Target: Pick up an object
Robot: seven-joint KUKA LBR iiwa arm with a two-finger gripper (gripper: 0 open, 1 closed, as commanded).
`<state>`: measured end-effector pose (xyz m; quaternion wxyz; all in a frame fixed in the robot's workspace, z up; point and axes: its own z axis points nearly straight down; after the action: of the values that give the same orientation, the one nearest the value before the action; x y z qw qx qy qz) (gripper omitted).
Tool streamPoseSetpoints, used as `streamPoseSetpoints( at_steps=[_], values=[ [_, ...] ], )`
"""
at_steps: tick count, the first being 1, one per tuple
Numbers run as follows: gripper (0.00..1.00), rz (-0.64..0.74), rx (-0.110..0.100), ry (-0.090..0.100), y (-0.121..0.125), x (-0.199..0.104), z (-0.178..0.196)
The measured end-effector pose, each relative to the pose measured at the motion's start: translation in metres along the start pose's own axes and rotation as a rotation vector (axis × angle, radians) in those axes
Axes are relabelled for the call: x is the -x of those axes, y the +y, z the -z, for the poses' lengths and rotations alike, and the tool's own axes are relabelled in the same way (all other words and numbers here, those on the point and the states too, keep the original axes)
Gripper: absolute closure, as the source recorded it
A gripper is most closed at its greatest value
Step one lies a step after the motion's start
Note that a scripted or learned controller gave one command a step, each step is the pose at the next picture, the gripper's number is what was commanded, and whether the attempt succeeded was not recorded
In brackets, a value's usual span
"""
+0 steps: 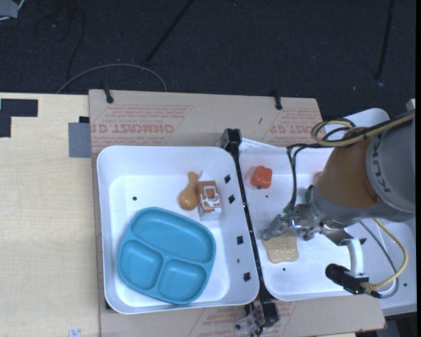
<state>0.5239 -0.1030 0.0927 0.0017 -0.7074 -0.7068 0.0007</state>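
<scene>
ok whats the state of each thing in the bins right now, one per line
blue divided plate: flat in the left bin, right side up
small carton: left bin, beside the plate's far edge
tan drumstick-shaped toy: left bin, lying against the carton
orange piece: right bin, loose, apart from the arm
tan flat piece: lying on the right bin's floor, under the hand

Bins (112, 188): glossy white plastic. Divided plate (167, 255): smooth blue plastic. Table (35, 216): pale matt wood. Sheet under bins (196, 121): printed brown cardboard.
</scene>
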Motion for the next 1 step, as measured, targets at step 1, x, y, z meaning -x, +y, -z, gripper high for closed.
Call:
streamPoseSetpoints(
  at_steps=[1],
  values=[
    [1.0,-0.005,0.002,0.0,0.0009,0.0016,0.0133]
  ],
)
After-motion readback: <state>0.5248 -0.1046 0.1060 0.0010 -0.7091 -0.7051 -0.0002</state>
